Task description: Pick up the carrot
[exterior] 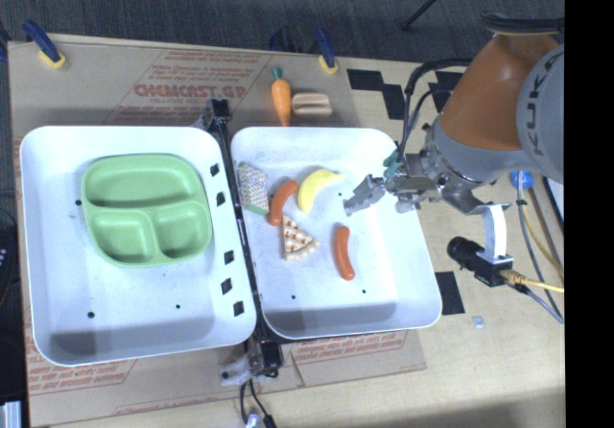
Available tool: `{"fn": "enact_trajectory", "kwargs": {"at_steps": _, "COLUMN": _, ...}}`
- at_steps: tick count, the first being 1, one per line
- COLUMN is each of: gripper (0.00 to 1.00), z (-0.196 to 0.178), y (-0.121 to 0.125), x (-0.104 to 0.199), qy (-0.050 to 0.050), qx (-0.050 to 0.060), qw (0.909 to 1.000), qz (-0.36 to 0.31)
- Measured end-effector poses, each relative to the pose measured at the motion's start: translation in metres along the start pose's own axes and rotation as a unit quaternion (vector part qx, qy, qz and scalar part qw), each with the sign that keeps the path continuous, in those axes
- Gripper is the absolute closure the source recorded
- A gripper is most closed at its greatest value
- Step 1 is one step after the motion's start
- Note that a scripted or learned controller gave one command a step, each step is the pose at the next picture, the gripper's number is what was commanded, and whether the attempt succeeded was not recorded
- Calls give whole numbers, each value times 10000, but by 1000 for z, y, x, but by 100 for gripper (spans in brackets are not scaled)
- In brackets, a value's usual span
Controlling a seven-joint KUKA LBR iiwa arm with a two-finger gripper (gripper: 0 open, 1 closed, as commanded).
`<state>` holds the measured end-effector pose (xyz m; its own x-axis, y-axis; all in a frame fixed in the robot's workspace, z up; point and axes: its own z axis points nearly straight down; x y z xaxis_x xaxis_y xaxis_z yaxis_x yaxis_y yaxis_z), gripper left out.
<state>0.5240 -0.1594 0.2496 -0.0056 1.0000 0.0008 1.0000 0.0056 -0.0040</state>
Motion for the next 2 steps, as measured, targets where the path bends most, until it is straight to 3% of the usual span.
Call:
{"fn": "enact_trajectory", "kwargs": {"at_steps": 1, "gripper": 0, "z": -39, "y": 44, "x": 36, "qy": -3, "qx": -4, "qw": 9911, "qz": 1333}}
{"fn": "enact_trajectory", "kwargs": {"at_steps": 2, "gripper": 0, "z": 59, "y": 59, "x": 84, "qy": 2, "qx": 16, "qw": 9862, "qz": 1657}}
